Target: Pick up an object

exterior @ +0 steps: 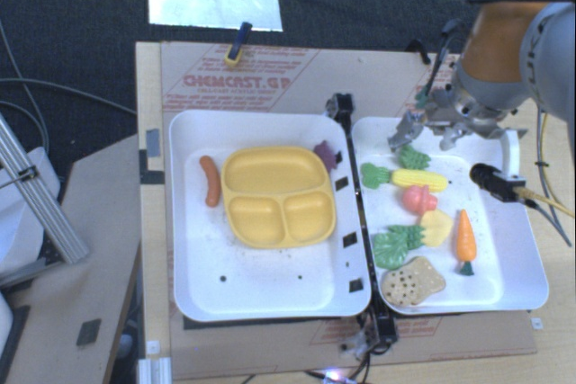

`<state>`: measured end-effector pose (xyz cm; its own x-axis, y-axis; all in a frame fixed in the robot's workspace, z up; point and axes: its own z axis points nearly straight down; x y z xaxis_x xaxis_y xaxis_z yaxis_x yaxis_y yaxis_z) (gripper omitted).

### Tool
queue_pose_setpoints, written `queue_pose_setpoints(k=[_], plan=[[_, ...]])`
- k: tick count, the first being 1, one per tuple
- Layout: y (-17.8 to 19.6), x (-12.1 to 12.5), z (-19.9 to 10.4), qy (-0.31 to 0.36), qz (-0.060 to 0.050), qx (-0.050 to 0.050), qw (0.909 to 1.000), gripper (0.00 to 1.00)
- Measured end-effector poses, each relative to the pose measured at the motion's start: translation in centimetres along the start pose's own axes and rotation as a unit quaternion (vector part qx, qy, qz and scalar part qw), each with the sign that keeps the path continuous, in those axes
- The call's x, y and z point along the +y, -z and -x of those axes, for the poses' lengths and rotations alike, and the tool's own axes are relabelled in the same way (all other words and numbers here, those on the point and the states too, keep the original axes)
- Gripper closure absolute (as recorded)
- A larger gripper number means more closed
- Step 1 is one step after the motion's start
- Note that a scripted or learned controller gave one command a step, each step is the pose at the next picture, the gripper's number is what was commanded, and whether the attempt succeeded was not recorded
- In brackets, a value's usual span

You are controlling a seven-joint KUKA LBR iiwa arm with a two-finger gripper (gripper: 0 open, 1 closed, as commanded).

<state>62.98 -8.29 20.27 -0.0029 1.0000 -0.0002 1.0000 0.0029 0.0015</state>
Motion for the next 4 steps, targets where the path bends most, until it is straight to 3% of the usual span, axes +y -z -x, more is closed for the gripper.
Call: queue_pose_setpoints(k=[1,2,3,4], plan=[[-11.9,-3.4,8.3,-0.005,-0.006,-0.001,1.0000,0.00],[-11.9,-4.8,7.3,-0.001,-0.002,0.000,1.0000,0.00],[-8.3,-5.1,7.7,-0.001,0.002,-0.001,1.0000,0.00],[-12.0,-7.5,7.9,-0.002,-0.002,0.000,1.0000,0.00]])
